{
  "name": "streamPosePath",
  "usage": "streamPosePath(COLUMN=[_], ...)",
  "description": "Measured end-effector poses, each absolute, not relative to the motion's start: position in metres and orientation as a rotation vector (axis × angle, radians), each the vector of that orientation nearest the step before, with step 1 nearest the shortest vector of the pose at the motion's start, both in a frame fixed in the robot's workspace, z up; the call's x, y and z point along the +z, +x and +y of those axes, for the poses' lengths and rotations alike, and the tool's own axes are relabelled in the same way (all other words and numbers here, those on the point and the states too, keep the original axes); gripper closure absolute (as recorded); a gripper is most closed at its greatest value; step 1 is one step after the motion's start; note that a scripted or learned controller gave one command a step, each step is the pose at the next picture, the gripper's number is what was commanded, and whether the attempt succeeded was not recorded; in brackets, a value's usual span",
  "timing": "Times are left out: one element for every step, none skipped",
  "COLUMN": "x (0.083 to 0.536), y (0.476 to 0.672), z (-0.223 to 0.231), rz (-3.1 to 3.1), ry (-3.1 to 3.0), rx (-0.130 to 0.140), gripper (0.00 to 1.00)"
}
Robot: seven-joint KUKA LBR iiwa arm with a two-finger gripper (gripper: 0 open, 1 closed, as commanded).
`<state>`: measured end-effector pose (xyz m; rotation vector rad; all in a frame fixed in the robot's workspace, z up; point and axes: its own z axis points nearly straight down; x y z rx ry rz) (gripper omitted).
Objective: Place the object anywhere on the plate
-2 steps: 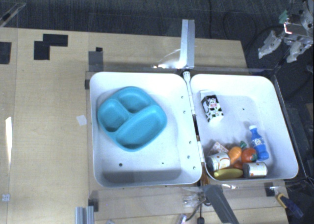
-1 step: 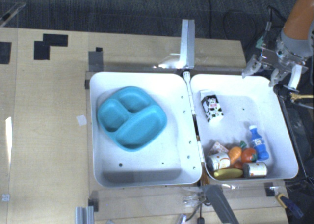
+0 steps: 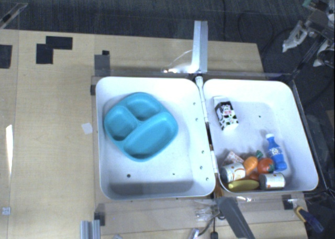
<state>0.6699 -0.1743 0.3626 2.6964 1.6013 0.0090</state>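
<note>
Two white bins sit side by side on the desk: the left bin [image 3: 112, 180] carries a blue three-part plate [image 3: 140, 125], bare, while the right bin [image 3: 293, 101] keeps every candidate object — a cow-patterned carton [image 3: 226, 115] alone near the divider, and a bottle [image 3: 275, 153], cans [image 3: 272, 181], a banana [image 3: 243, 184] and fruit [image 3: 251, 165] heaped at the near edge. Nothing looks lifted, so the whole pick and placement seems left to do. The end effector's state cannot be told. No label is legible
</note>
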Motion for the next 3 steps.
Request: streamPosePath(x=[0.374,0.213,0.361], y=[0.671,0.615,0.511], z=[-0.172,-0.165,-0.177], rz=[1.614,1.708,1.823], ry=[2.685,2.635,2.551], rx=[0.012,0.002,0.008], gripper=[1.0,1.0,1.0])
